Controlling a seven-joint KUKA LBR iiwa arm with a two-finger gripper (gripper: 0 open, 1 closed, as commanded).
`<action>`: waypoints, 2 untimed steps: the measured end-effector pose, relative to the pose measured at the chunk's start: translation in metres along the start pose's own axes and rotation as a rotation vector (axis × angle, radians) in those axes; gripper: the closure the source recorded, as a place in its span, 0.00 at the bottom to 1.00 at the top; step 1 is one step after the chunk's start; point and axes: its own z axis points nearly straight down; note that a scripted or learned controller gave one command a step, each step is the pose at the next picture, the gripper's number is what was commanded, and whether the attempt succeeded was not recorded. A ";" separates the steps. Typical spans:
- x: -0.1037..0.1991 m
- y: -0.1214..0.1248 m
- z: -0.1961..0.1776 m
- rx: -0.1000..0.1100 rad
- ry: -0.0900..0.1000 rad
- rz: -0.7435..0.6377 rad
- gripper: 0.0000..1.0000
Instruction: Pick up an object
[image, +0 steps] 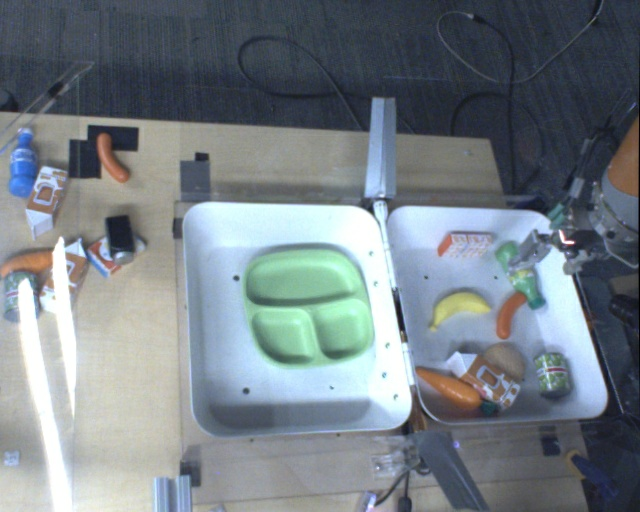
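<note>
gripper (533, 250) over green bottle (522, 272) (right bin (590, 400))

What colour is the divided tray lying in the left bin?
Light green; the divided tray shows plainly in the camera view.

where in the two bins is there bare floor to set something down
Left bin: bare white floor rings the green tray, widest along the near edge and the left wall. Right bin: an open patch between the red-and-white carton and the banana, toward the divider. Crowded along its near edge, by the carrot and can.
</note>
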 end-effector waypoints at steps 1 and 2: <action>0.000 0.000 0.000 0.000 0.000 0.000 0.00; -0.015 0.034 0.072 0.001 0.000 -0.004 0.00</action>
